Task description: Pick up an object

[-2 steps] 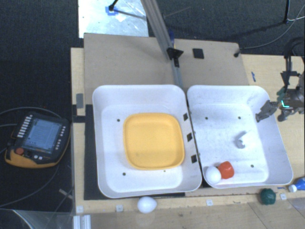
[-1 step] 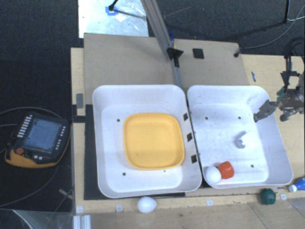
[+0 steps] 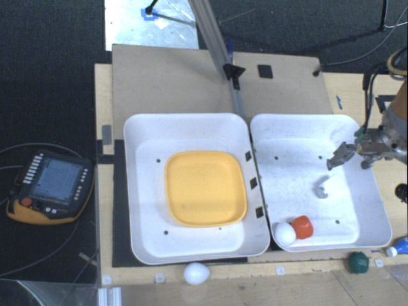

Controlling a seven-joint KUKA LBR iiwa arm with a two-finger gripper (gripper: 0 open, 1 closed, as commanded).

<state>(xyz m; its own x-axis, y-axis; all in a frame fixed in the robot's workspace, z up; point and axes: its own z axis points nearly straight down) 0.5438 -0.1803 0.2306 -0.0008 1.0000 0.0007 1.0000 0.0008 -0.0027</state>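
The gripper [image 3: 347, 155] hangs over the right bin [image 3: 370, 231], near its right wall, jaws apart with nothing between them. This looks like an approach not yet committed to a target. The candidate objects, an orange cup [image 3: 302, 227] and a white ball [image 3: 284, 234], lie touching at that bin's near left corner, well apart from the gripper. A small grey piece [image 3: 322, 189] lies mid-bin, nearer the fingers; its nature is unclear. The left bin [image 3: 143, 234] holds a yellow plate [image 3: 206, 188]. A white egg [image 3: 196, 273] and a green ball [image 3: 358, 262] rest on the bench outside. Nothing blocks the descent.
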